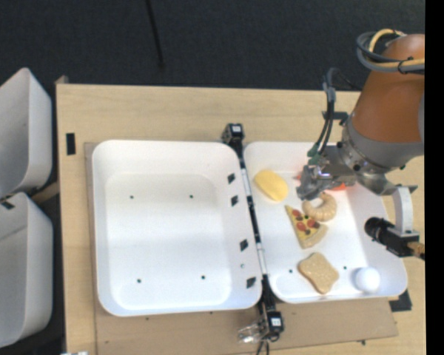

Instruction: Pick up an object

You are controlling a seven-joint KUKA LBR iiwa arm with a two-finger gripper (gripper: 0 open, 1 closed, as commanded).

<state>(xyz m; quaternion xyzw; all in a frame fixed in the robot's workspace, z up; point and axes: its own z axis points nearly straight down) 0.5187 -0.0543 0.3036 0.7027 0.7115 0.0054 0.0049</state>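
While the grey arm [385, 102] with its orange band is reaching in from the right, its gripper [314, 186] is seen low over the right bin [281, 157], near the far middle part of that bin. Whether the tool is released or clenched cannot be told, because the end of the tool is small and dark and partly covered by the wrist and its cables. No object is seen to be held by it.

Several toy food pieces are laid in the right bin. A yellow lemon-like piece [271, 185] is placed close to the divider between the two bins, just beside the gripper on its left. A tan curved piece [325, 210], something like a croissant, is found directly under the tool tip, and it cannot be told whether it is touched. A pizza slice [305, 226] with red and dark toppings lies against the curved piece on the near side. A slice of bread [318, 272] is placed nearer to the front edge, apart from the pizza slice. A white ball [367, 279] rests in the front right corner of the bin, just beside the bread.

The left bin [103, 198] stands touching the right one on the wooden bench [170, 109].
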